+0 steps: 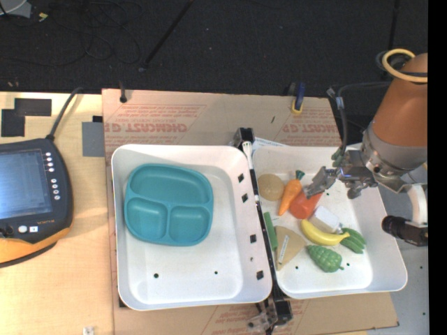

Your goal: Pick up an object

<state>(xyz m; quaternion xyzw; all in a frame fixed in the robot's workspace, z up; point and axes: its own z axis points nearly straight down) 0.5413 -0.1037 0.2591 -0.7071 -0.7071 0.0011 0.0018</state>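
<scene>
**Right bin: toy food, gripper low at its centre**

Obscured or unclear: The gripper (327, 182) is a blur of grey metal parts; whether its pincer is wide, narrow or closed on anything cannot be told. The red toy piece (305, 204) directly beneath it is partly covered, and its exact kind is hard to read. A pale wedge (291, 246) and a thin green strip (269, 230) near the bin divider are too indistinct to name further. The arm is cut off at the frame's 3 o'clock edge.

Arm pose: The arm (401, 117), grey with an orange band, enters from 3 o'clock and slants toward 9 o'clock, its wrist over the right bin's (391, 274) 2 o'clock part, the gripper tip above the red piece.

Right bin contents:
- carrot (289, 195), touching the red piece at its 9 o'clock
- tan round item (271, 185), at the carrot's 9 o'clock
- banana (323, 234), at the red piece's 5 o'clock
- bumpy green item (325, 259), at the banana's 6 o'clock
- green pepper-like item (353, 240), at the banana's 3 o'clock

Left bin (140, 278): a teal divided plate (167, 204) lies toward its 11 o'clock.

Bench, 9 o'clock: a control pendant (28, 194) with screen, partly cut off.
</scene>
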